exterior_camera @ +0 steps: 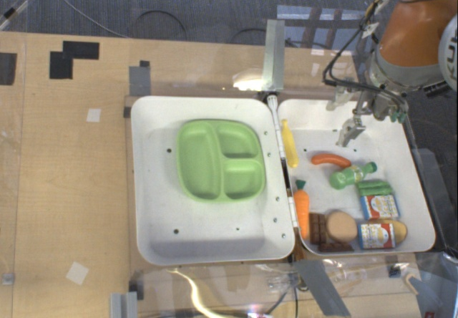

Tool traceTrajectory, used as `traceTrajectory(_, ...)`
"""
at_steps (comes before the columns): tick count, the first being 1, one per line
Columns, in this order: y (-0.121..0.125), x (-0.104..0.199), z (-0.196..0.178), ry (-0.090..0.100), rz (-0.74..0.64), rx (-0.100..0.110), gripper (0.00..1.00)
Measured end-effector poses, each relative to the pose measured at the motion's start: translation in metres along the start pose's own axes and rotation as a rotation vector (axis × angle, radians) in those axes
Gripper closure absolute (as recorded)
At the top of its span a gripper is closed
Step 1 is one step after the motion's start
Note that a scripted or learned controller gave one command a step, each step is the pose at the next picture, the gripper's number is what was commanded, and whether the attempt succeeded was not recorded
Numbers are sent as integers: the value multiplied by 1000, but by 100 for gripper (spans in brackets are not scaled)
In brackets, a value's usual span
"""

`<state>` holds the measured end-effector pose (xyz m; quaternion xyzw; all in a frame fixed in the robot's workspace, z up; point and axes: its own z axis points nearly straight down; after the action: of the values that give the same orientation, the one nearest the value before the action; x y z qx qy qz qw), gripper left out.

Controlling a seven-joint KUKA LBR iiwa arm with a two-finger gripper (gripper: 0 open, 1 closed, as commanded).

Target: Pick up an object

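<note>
The right bin [401, 130] holds several toy foods: a yellow corn cob [289, 143] along its left wall, a red-orange sausage [330, 160], a green bottle [351, 175], a carrot [302, 210], a green-and-blue carton [377, 200], a tan bun on a brown block [340, 227] and a can [377, 234]. My gripper [351, 130] hangs over the upper middle of this bin, above and right of the sausage, its fingers pointing down with nothing between them that I can see.
The left bin [154, 238] carries a green divided plate [218, 160]. A metal post [274, 59] stands behind the seam between the bins. The arm's orange band [415, 23] and cables sit over the right bin's far right corner.
</note>
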<state>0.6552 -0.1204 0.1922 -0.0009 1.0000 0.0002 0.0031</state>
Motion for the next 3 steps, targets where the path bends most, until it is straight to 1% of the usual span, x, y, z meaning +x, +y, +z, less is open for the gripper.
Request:
traceTrajectory(1,23,51,93,-7,-318,2,0)
traceTrajectory(2,35,39,102,-8,-213,1,0)
traceTrajectory(3,39,36,102,-8,-186,1,0)
